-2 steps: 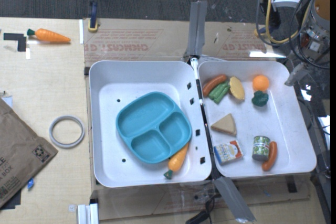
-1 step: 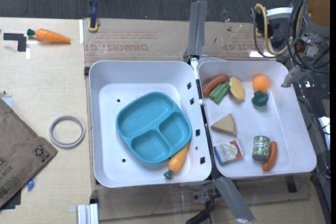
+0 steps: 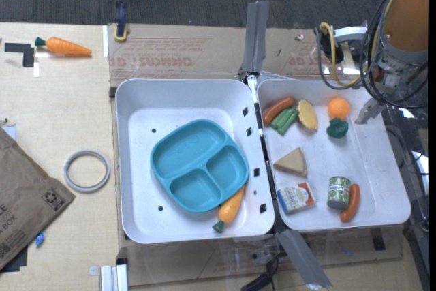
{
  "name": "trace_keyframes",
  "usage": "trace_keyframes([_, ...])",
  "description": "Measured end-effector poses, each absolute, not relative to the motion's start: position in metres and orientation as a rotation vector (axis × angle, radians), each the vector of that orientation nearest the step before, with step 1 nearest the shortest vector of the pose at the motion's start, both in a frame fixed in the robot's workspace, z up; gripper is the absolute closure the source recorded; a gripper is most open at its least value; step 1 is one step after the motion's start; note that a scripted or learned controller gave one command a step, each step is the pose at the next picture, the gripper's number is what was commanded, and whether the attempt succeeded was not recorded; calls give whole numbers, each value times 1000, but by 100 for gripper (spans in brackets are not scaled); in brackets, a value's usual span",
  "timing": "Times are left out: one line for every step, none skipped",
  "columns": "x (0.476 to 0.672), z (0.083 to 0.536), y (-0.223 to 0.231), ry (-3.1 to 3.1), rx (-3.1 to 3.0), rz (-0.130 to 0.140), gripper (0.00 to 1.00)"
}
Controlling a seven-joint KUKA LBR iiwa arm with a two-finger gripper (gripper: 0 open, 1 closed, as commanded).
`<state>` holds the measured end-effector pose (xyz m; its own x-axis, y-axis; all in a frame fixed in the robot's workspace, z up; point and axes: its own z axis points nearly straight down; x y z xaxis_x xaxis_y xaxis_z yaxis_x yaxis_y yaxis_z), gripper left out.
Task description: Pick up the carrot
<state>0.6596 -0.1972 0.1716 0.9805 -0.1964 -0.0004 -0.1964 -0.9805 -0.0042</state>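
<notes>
A small orange carrot [image 3: 230,208] with a green top lies in the left bin [image 3: 129,167], against the front right edge of the blue divided plate [image 3: 199,165]. A second, larger carrot [image 3: 63,46] lies on the bench at the far left, outside the bins. My gripper [image 3: 368,112] hangs over the right rim of the right bin [image 3: 395,180], below the orange-banded arm, far from both carrots. It holds nothing that I can see.
The right bin holds a sausage [image 3: 277,108], a green pepper [image 3: 285,120], a yellow piece [image 3: 307,114], an orange [image 3: 338,107], a bread wedge [image 3: 291,161], a carton [image 3: 296,197] and a can [image 3: 338,191]. A tape ring [image 3: 86,170] and cardboard box [image 3: 24,197] lie left.
</notes>
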Motion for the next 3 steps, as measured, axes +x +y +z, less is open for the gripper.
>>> trace_keyframes([659,181,-181,525,-3091,2,0])
trace_keyframes([659,237,-188,1410,-2801,5,0])
trace_keyframes([630,279,-215,1805,-2565,4,0])
